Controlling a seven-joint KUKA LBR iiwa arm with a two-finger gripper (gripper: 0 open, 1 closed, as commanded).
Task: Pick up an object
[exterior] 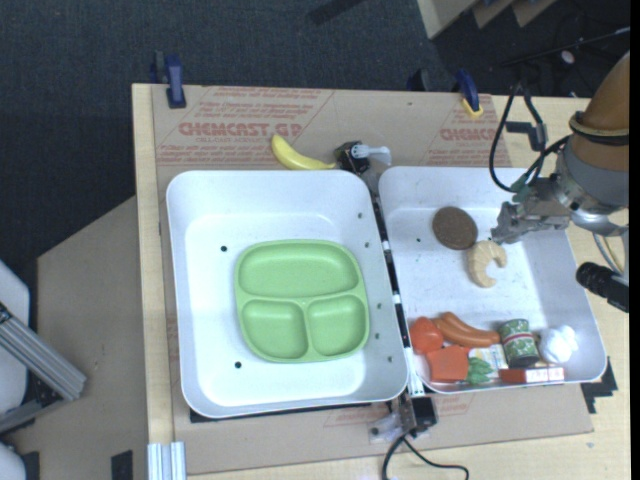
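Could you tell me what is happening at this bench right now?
The arm reaches in from the right, with its gripper low in the right bin, just above a pale croissant-shaped toy and beside a brown disc. Nothing is lifted yet. The left bin holds a green divided plate.

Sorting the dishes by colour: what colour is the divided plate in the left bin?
Light green, seen in the camera view: the three-compartment plastic plate.

You see the bench [250,118] carrying two white bins: one [200,218] far from the gripper [505,230], the other [585,338] beneath it; a banana [298,156] lies behind.
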